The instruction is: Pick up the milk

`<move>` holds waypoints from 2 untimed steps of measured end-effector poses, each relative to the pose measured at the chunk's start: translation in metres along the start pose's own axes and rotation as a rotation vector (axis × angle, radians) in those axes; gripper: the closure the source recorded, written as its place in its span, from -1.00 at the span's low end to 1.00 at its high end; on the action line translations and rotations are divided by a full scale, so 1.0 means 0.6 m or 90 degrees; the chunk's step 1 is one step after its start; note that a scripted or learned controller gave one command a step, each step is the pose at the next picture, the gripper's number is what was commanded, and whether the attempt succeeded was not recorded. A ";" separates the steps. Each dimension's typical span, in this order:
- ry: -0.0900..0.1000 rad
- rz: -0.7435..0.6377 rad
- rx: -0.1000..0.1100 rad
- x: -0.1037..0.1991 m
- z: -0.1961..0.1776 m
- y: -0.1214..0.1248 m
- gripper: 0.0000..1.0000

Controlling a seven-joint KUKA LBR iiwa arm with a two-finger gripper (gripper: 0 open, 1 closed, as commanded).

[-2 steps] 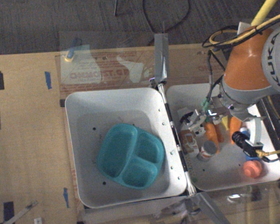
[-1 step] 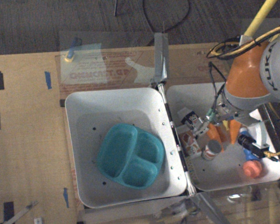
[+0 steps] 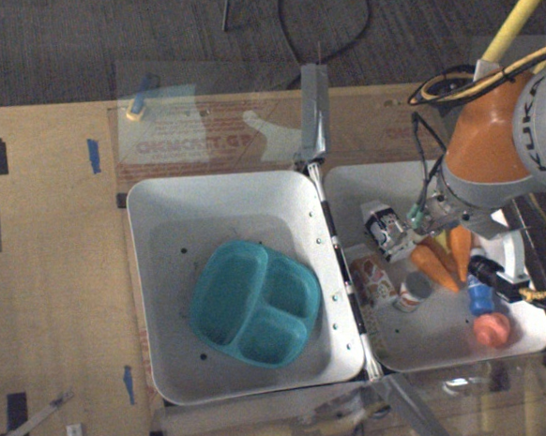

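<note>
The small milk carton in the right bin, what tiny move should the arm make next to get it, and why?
Probably a short shift toward the view's left. The gripper sits just right of the small black-and-white milk carton in the right white bin, beside the orange carrots, so it likely needs centering over the carton before descending.

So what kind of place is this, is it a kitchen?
Probably not a kitchen; it looks like a robot test lab. A grey and orange robot arm reaches over two white bins on a taped cardboard bench, with toy food and a teal plate for practice.
</note>
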State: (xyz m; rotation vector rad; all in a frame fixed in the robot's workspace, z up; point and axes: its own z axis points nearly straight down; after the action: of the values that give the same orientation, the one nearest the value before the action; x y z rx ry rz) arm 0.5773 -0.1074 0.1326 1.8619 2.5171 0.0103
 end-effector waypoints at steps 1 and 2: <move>0.003 0.004 0.007 0.124 -0.131 -0.016 1.00; 0.002 0.020 0.006 0.081 -0.089 0.006 1.00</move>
State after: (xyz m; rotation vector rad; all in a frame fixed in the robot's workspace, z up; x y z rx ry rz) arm 0.5657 -0.0599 0.1860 1.9069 2.4937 0.0006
